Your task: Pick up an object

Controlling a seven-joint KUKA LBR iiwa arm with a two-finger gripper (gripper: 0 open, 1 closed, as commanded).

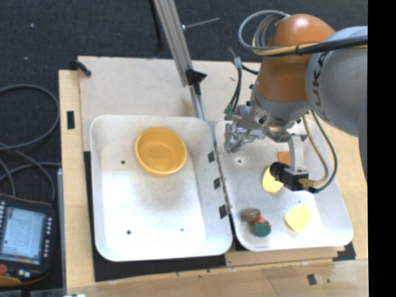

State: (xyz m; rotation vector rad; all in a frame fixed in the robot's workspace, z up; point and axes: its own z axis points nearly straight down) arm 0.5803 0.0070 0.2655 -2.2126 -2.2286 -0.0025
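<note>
Fingers over right bin's upper left corner, open-or-closed state indiscernible

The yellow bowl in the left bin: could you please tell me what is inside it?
The yellow bowl sits in the left bin, and its visible inside is bare yellow. The near wall hides a sliver of its floor.

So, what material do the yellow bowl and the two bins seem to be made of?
The yellow bowl looks like smooth moulded plastic: uniform colour, a soft sheen on the rim. The left bin and the right bin look like matt white plastic with rounded corners, though coated metal cannot be ruled out.
</note>
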